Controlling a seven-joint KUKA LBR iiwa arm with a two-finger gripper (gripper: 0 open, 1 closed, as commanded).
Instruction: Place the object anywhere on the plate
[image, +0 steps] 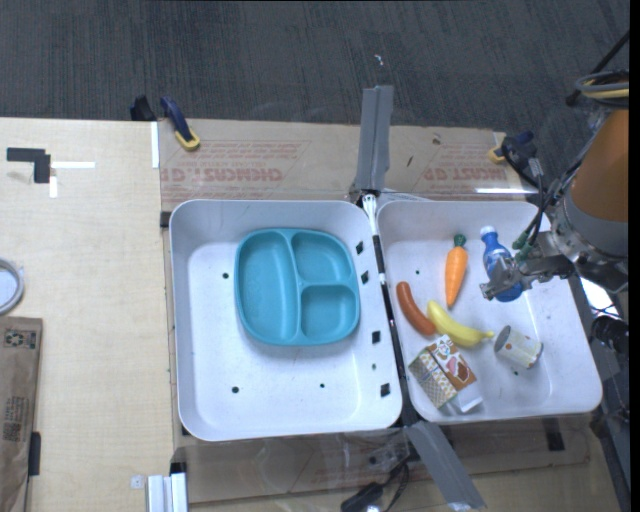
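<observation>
Starting nearest the camera, right of the plate (297, 287) and closer than it: a printed cardboard carton (443, 371) lying on its side. A small white cup (518, 347), tipped over, lies further right of the plate. Next back is a yellow banana (458, 324), smooth and curved. A glossy red-orange sausage (414, 308) sits beside it on the plate side, apparently touching it.

All of these are in the right bin (560, 395), a white, shallow hard plastic tray. The plate sits in the left bin (205, 400). It's teal, matte plastic, a rounded square with three compartments, all bare.

The gripper (502, 285) is well right of the plate, directly over the blue bottle (493, 253), which is likely the task's object. The bottle is in the right bin and has a white cap. Its long axis runs roughly near-far, with the cap at the far end. Blue shows both above and below the metal gripper body. Whether the gripper is apart or clamped on the bottle, I cannot tell.

The key relation is that the plate lies straight left of the gripper, across the ridge between the bins. The carrot (455, 272) and sausage lie in between, so the carry probably needs height.

The carrot is orange, tapered and green-tipped, with its long axis also near-far. Furthest back, the grey arm (600, 180) with its orange band is far right of the plate, and the pale wood counter (80, 250) is to the plate's left.
</observation>
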